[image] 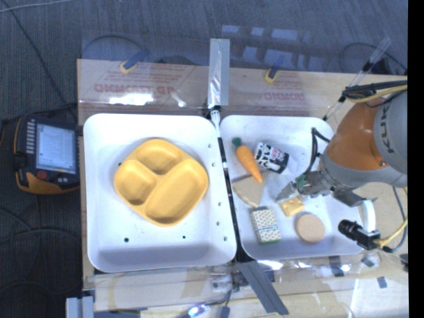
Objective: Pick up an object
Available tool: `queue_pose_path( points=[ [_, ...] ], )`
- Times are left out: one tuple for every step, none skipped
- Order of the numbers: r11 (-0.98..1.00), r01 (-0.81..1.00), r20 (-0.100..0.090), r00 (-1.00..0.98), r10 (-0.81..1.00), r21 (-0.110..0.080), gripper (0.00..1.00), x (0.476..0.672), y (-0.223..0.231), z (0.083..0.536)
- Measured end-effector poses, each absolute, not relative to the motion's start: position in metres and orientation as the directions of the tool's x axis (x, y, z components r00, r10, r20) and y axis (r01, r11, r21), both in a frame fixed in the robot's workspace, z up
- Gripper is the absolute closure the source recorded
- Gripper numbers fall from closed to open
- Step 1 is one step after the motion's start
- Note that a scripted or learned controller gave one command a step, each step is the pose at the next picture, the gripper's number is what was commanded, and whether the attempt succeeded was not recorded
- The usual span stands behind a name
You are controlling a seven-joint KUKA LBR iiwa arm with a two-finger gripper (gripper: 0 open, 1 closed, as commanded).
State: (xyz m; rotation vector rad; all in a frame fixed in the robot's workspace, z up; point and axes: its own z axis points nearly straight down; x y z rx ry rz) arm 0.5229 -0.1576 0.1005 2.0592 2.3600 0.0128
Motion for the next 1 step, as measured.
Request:
queue_pose_path(
  points=[
    [0.073,0.997,-0.002,-0.073,0.997,-0.001,1.00,0.5151,-0.1508,0.2175]
  ],
)
